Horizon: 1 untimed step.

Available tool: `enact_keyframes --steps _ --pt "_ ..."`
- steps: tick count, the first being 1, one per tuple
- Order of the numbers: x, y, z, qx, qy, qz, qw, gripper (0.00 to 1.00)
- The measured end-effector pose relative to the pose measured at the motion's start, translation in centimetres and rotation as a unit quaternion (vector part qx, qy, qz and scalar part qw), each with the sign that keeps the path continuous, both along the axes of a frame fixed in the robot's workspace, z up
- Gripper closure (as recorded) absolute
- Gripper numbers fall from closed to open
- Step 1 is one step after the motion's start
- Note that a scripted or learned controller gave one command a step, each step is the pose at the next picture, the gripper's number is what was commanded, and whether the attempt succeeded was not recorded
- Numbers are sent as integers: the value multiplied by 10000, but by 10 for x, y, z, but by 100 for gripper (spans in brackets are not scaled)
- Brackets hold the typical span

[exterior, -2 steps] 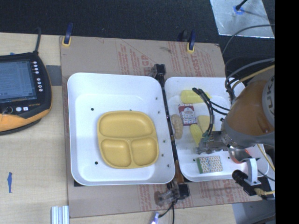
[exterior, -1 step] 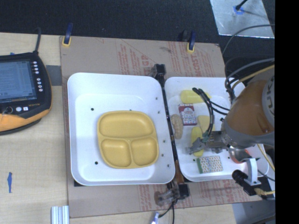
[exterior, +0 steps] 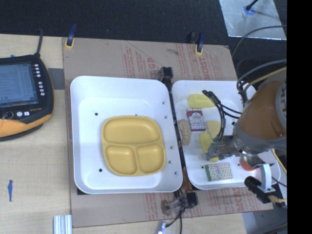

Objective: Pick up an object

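Note:
My gripper (exterior: 215, 151) is low in the right bin (exterior: 229, 183), coming in from the right under the arm's orange band (exterior: 263, 113). It sits just below a yellow block (exterior: 205, 140) and above a speckled green-edged pad (exterior: 219, 171). Further objects lie in this bin: a yellow banana-like piece (exterior: 200, 100), a small red and white box (exterior: 196, 120), another yellow piece (exterior: 213, 126) and a beige oblong (exterior: 184, 131) by the left wall. A red-orange item (exterior: 246, 164) peeks out beneath the arm. Whether anything is held is hidden by the gripper body.
The left bin (exterior: 85, 130) carries a yellow divided plate (exterior: 132, 145). A tablet pendant (exterior: 22, 94) lies on the bench at far left. Cables (exterior: 220, 112) loop over the right bin. Clamps (exterior: 199, 43) pin the cardboard base at the back.

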State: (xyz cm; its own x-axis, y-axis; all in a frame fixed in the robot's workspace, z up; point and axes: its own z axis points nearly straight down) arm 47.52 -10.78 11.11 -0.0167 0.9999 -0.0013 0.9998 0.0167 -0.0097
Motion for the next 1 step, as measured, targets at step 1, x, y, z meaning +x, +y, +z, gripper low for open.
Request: enact_keyframes --steps 1 --pt "54 14 -17 -4 -60 -43 10000 100"
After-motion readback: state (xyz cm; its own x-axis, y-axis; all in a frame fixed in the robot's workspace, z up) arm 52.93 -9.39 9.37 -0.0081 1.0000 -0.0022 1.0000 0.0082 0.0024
